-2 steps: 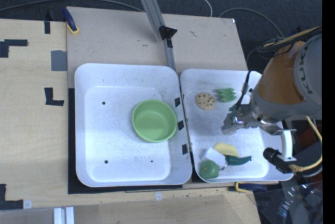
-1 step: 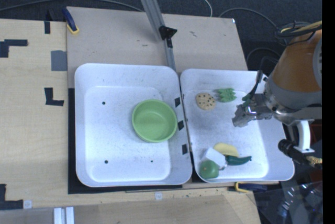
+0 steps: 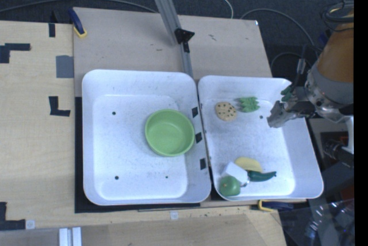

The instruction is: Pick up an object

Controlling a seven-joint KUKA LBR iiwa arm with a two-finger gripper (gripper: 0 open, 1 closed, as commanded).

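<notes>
Grey gripper [image 3: 278, 115] hovers over right bin's [image 3: 299, 147] right side, finger state can't tell, nothing visibly held. Toy pineapple [image 3: 233, 108] just left of it; green bowl [image 3: 169, 133] sits in left bin [image 3: 103, 124].

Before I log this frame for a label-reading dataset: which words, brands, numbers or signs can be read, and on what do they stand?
None can be read.
Green bowl: plain, no marking.
Toy pineapple and the toys by the right bin's near edge: no text visible.
Black tape marks on the bench: shapes only, not letters.
</notes>
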